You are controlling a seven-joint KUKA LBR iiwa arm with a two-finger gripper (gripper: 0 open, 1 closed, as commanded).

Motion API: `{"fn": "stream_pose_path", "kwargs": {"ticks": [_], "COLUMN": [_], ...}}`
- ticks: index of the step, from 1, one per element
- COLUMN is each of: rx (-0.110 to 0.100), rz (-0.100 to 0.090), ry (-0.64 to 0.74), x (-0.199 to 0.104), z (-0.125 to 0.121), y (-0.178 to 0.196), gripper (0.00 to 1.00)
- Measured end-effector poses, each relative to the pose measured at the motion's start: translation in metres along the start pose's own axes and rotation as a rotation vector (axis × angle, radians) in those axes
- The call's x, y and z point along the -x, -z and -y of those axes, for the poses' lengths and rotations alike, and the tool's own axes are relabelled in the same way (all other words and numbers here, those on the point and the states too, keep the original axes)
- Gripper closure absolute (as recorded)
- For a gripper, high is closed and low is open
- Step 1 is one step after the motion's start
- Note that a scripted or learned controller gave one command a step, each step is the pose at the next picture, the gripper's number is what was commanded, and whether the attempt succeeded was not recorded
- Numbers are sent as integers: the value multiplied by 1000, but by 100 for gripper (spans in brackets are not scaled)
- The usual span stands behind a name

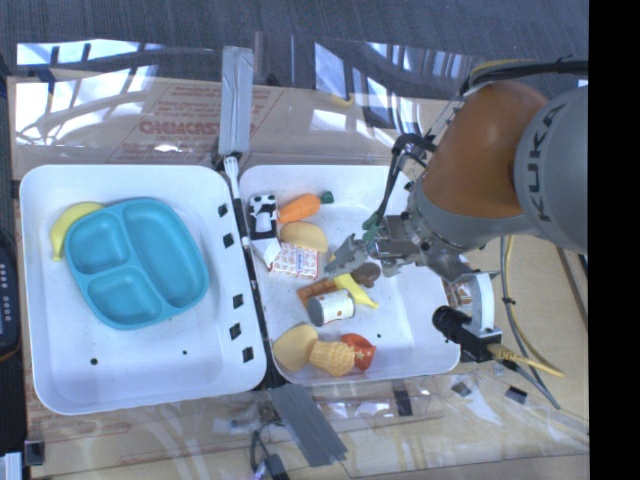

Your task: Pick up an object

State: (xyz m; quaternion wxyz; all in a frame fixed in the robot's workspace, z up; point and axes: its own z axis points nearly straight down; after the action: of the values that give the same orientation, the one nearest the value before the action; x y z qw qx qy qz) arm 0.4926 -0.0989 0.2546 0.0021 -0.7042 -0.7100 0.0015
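Two shallow white bins sit side by side on a pale tabletop, the grey arm reaching into the right bin (420, 358).

Approach step: the jaws of the gripper (350, 258) hang over a small yellow banana-shaped toy (356, 290) near that bin's middle; next comes a straight descent. Whether they are wide or narrow cannot be told. The wrist hides the bin's right side; the clustered toys are hard to name.

Dark grey ribbed carpet (150, 3) is running along the top. Tan cardboard (180, 118) with red lettering is lying under the bench's clear sheet, window light reflecting in bright patches (350, 68) across it.
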Motion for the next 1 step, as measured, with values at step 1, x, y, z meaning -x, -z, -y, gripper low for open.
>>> {"fn": "stream_pose_path", "kwargs": {"ticks": [1], "rx": [-6], "rz": [0], "ry": [-81], "x": [10], "z": [-43], "y": [-69], "gripper": [0]}}
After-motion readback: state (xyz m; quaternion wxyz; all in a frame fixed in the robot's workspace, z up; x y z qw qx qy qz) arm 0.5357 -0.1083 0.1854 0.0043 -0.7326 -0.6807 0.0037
